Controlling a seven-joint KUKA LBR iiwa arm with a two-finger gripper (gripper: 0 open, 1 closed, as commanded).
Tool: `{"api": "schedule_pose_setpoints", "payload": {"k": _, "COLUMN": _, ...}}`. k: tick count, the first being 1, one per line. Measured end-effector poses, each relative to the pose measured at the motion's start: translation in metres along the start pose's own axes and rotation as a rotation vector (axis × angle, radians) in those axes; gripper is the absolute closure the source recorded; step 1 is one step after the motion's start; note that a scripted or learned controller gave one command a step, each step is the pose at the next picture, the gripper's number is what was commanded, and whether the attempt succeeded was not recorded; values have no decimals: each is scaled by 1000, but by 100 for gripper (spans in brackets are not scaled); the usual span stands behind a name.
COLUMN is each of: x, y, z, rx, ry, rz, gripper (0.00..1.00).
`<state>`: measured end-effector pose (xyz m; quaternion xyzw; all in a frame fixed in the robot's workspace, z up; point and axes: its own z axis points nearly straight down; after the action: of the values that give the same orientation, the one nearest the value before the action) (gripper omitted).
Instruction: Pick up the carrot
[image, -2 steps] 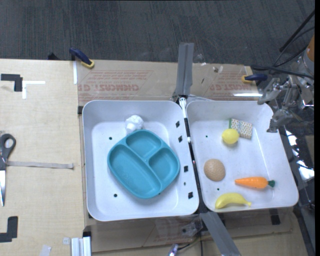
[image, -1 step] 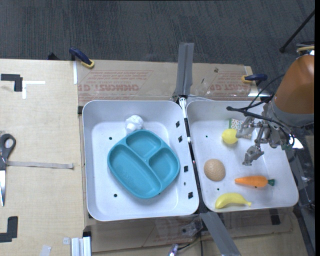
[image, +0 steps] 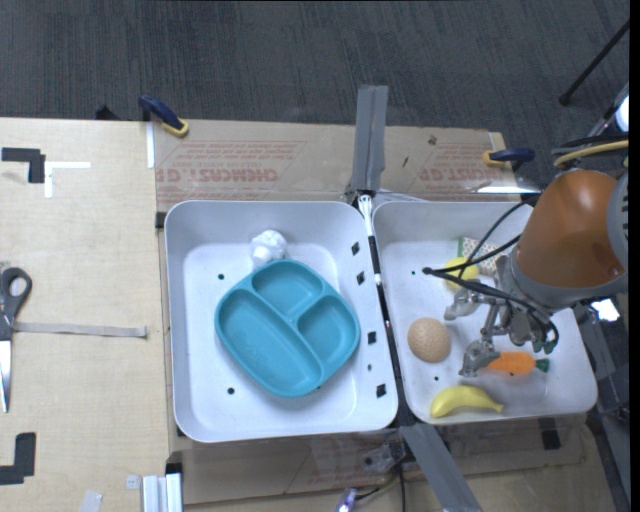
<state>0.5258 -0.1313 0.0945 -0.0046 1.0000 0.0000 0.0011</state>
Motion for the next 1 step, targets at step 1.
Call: {"api": "schedule_pose_setpoints", "payload": {"k": 1, "x": 34, "y": -40, "z": 1, "rx": 1, "ry": -4, "rz": 162, "gripper": 0}}
